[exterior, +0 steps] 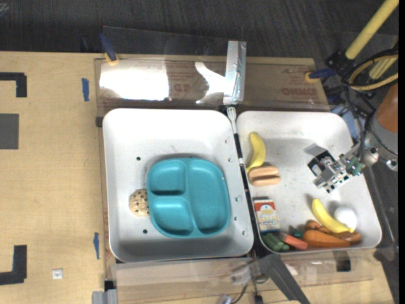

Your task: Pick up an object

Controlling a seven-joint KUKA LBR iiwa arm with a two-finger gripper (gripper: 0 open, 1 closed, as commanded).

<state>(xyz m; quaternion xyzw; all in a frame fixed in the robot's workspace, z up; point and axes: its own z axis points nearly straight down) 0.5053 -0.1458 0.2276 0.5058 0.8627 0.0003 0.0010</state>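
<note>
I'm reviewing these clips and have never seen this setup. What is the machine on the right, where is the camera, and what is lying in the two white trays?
One camera looks down at a slant on a bench with two shallow white bins. The left bin holds a teal divided plate and, touching its left edge, a cookie. The right bin holds toy food: a banana above a hot dog, a small carton, a second banana, a white egg and carrots. The robot arm reaches in from the right; its gripper is over a bare patch of the right bin, with nothing visible between its fingers.
</note>
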